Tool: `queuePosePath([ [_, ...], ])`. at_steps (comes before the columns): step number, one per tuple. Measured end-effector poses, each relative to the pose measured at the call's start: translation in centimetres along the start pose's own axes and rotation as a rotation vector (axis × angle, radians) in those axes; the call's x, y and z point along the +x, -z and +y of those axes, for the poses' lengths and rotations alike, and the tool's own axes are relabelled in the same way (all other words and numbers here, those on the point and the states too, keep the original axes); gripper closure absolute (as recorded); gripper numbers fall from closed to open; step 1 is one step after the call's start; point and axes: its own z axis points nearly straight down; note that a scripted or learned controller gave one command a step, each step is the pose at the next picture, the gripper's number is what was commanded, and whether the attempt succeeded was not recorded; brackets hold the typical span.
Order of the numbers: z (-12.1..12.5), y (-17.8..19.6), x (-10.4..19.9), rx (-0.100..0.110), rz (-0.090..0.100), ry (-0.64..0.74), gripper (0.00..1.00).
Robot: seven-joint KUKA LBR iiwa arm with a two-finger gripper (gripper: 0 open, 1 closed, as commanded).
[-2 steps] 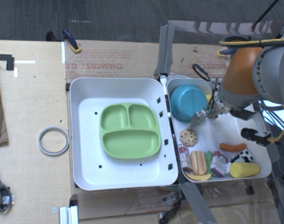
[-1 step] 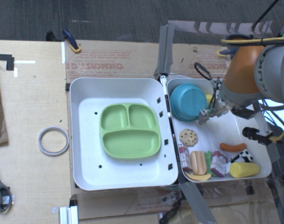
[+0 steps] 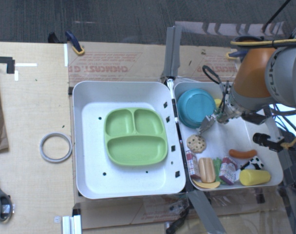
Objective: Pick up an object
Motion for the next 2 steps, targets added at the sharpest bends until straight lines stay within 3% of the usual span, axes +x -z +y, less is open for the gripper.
queuePosePath([
  [1,-5.0,10.5,-5.8,-0.009,-0.005,0.023,0.00],
  [2,-1.7,-0.7,-1.0,-0.004,-0.001,-0.098,0.00],
])
